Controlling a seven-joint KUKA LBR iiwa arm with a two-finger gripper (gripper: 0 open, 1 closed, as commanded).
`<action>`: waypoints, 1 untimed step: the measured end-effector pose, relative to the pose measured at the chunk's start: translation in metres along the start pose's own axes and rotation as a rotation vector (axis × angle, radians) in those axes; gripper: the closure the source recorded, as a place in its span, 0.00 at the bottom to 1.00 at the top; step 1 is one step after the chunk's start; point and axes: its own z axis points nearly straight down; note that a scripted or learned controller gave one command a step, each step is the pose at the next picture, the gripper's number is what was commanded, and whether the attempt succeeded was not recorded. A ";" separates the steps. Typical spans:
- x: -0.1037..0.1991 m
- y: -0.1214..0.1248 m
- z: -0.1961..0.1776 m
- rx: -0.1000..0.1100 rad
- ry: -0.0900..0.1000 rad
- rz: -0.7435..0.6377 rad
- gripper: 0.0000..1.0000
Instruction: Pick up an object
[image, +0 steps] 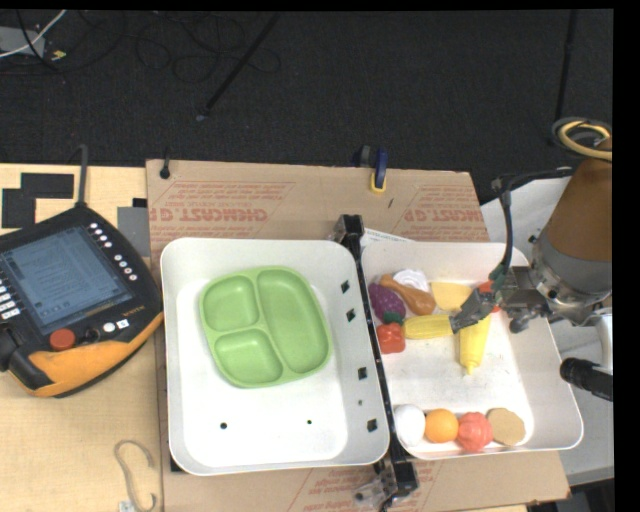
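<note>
Where the arm reaches in from the right, its gripper (472, 318) hangs low over the right bin (560, 400), just above a yellow bottle-shaped toy (472, 343) lying beside a corn cob (428, 327). Whether the fingers are apart or together I cannot tell. A green divided plate (265, 326) sits in the left bin (190, 400).

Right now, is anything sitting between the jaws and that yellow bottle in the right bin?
Nothing visible stands between them. The gripper is right at the upper end of the yellow bottle, which lies in the right bin. The corn cob lies just beside it on the left, crowding that side.
</note>
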 end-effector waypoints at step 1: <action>0.000 0.002 -0.007 -0.013 -0.002 -0.002 0.00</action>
